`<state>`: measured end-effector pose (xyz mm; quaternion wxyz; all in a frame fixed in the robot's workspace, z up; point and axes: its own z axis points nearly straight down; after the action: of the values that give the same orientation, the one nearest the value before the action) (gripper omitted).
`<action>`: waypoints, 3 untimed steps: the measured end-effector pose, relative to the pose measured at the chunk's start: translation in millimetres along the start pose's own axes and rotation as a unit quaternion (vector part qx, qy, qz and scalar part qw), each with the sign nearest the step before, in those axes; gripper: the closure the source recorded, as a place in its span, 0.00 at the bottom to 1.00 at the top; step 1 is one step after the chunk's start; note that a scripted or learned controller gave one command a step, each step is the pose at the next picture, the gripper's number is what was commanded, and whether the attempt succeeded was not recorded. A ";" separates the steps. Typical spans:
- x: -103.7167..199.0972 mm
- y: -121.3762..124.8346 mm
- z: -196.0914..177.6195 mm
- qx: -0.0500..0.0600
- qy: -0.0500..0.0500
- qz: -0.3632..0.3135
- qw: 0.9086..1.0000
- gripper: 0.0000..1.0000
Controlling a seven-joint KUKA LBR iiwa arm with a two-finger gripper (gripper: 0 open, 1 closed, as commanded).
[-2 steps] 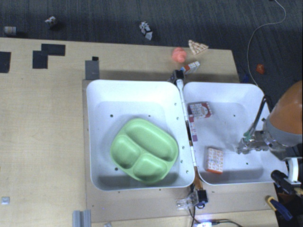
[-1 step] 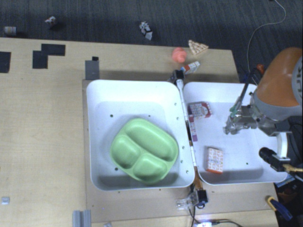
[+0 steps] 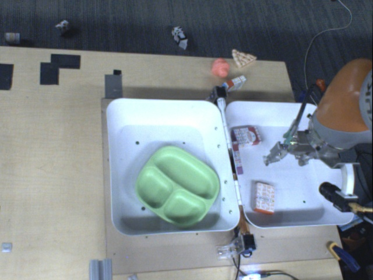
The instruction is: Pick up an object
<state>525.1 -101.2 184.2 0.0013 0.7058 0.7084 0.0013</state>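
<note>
Our gripper [image 3: 274, 156] hovers over the right bin [image 3: 303, 209], can't tell its state. We should center over the small box [image 3: 264, 197], descend straight.

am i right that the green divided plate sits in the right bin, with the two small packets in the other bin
Not quite. The camera view shows the green divided plate in the left bin, not the right one. The two small packets, the upper packet and the lower packet, are in the other bin, the right bin, as you said.
</note>
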 end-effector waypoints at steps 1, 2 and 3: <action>1.2 -36.1 97.2 -0.002 0.000 0.001 1.000 0.00; 1.3 -33.5 85.5 -0.006 -0.001 0.001 1.000 1.00; -18.5 25.4 3.5 -0.001 0.000 -0.001 1.000 1.00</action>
<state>550.6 -119.6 180.8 0.0021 0.7054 0.7088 0.0015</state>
